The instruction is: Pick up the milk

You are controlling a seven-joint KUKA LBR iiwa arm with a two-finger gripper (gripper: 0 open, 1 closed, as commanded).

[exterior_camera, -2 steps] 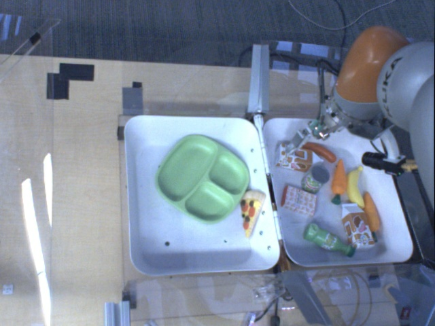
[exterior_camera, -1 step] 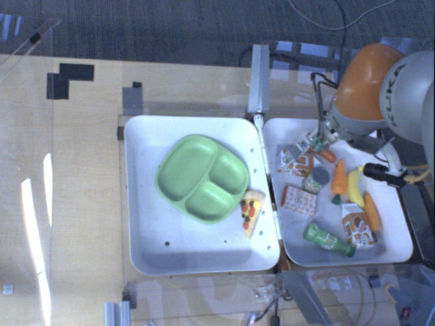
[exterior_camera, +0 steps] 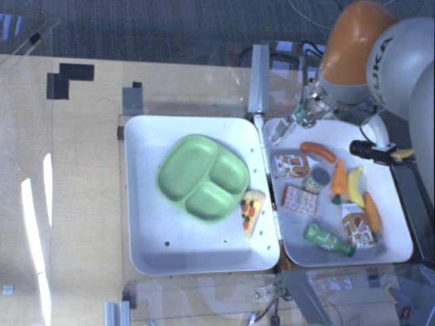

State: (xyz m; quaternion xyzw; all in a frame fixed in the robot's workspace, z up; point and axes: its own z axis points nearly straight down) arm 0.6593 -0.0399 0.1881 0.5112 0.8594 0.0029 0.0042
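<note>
Here we see the gripper (exterior_camera: 289, 124) hanging over the far left corner of the right bin (exterior_camera: 401, 244), just beside the divider between the two bins. Its fingers point down and to the left, and they look slightly apart, with nothing between them; we see them touching no item, though they sit close to the bin's rim.

The milk carton (exterior_camera: 358, 225) lies at the near right of the right bin, well apart from the gripper, a white and brown box just left of a carrot (exterior_camera: 371, 210). Near it, toward the front, lies a green bottle (exterior_camera: 328, 240). Further back in the same bin we find a sausage (exterior_camera: 318, 151), two small printed boxes (exterior_camera: 291, 165), a grey can (exterior_camera: 317, 180), a second, smaller carrot (exterior_camera: 339, 180) and a banana (exterior_camera: 355, 185).

The left bin (exterior_camera: 146, 243) bears a green divided plate (exterior_camera: 202, 176) near its middle and a pizza slice (exterior_camera: 251, 211) just beside the plate's near right edge.
</note>
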